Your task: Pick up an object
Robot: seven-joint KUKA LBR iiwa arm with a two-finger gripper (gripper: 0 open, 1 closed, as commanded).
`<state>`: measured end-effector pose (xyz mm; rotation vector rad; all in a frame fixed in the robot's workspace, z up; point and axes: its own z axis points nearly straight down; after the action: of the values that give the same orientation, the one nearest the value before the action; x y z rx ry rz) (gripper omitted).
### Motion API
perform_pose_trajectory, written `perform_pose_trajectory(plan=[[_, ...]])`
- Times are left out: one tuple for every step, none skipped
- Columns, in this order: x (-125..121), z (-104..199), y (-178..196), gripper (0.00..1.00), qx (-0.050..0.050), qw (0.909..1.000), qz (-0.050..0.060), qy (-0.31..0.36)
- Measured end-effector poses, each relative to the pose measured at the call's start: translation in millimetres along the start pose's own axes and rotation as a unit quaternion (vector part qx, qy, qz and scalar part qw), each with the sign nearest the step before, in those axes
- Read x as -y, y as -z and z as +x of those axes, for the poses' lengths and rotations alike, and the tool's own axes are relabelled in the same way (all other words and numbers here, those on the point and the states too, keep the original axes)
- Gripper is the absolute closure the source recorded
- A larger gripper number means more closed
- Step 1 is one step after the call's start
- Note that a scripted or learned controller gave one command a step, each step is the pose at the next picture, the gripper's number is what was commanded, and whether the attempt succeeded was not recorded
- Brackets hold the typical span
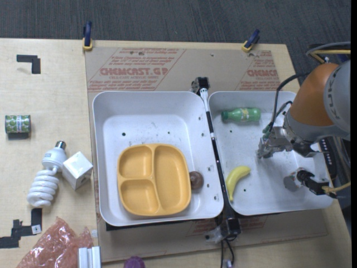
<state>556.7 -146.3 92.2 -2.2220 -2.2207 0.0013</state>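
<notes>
A green bottle (241,115) lies on its side near the far wall of the right bin (262,204). A yellow banana (236,180) rests near that bin's front left corner. My gripper (269,148) hangs low over the middle right of the same bin, to the right of both items and a clear gap from each. Nothing shows between its tips.
The left bin (106,121) holds a yellow divided plate (153,178) with a small brown ball (195,179) at its right edge. Outside on the bench to the left lie a spiral light bulb (46,178), a white cube (77,170) and a green can (18,125).
</notes>
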Motion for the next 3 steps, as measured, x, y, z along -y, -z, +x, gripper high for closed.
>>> perform_pose_trajectory(plan=[[-81.9, 26.2, 0.9, 0.00, 0.000, 1.0000, -0.001, 0.002], [-16.6, 48.8, 0.3, 0.00, 0.000, 1.0000, 0.000, 0.000], [70.4, 48.6, 0.0, 0.00, 0.000, 1.0000, 0.000, -0.001]])
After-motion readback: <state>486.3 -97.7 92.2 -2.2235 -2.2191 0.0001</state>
